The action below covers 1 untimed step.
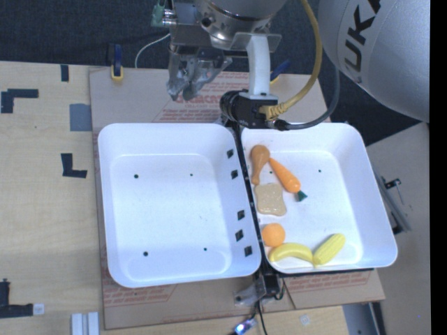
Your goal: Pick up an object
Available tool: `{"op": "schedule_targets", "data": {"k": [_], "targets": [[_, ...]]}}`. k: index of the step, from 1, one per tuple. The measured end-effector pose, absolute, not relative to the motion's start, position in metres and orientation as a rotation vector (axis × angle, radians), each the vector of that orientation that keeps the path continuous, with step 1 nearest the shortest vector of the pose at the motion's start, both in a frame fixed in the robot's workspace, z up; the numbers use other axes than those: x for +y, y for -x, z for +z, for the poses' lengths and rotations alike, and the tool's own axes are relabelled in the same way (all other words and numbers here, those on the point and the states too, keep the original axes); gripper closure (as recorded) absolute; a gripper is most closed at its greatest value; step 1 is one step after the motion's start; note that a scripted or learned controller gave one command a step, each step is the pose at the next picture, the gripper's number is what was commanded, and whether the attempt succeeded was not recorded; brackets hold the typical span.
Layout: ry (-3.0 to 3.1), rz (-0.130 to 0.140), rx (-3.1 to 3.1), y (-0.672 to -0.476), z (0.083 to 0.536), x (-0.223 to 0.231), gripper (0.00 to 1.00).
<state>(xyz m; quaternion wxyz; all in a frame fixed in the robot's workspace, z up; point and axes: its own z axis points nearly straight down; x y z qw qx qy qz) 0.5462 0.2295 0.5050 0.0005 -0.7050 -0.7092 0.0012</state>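
The right bin [349,152] holds several toy foods. A brown drumstick [258,160] and an orange carrot [285,176] lie near its left wall, with a slice of bread [269,201] below them. Along the front sit an orange ball [273,234], a yellow banana [290,254] and a yellow corn cob [328,248]. My gripper [184,89] hangs high behind the back edge of the left bin [112,187], well away from all the foods, and I see nothing in it.
The arm's grey body [377,33] fills the upper right, above the right bin's back edge. A black cable mount [241,109] and a yellow cable sit at the back of the divider between the bins. A clamp [116,68] stands at the back left.
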Motion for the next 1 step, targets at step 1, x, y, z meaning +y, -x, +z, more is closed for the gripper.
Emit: {"op": "schedule_targets", "data": {"k": [1], "targets": [[2.21,0.006,-2.23,-0.546,0.5146,0.2306,1.0]]}}
